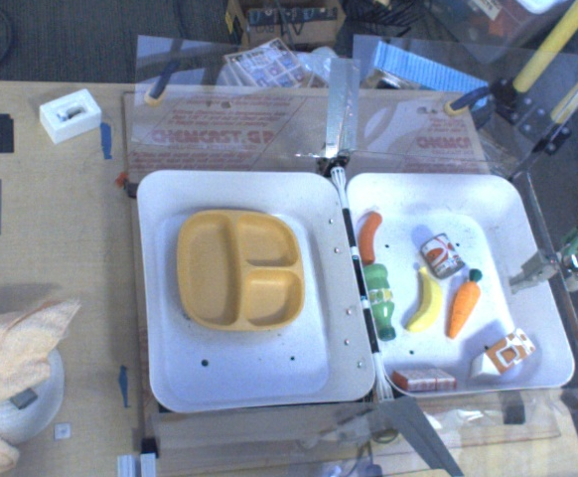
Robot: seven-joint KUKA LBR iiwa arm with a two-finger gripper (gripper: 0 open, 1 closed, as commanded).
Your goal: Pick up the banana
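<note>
You see the banana (426,303) in the right bin (542,361), between bottle (379,301) and carrot (463,305); the gripper (547,266) hangs apart, its grip state unclear.

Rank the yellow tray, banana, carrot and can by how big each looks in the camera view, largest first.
1. Yellow tray, by far the largest.
2. Banana and carrot look about the same length; too close to rank.
3. Can, the smallest.
</note>
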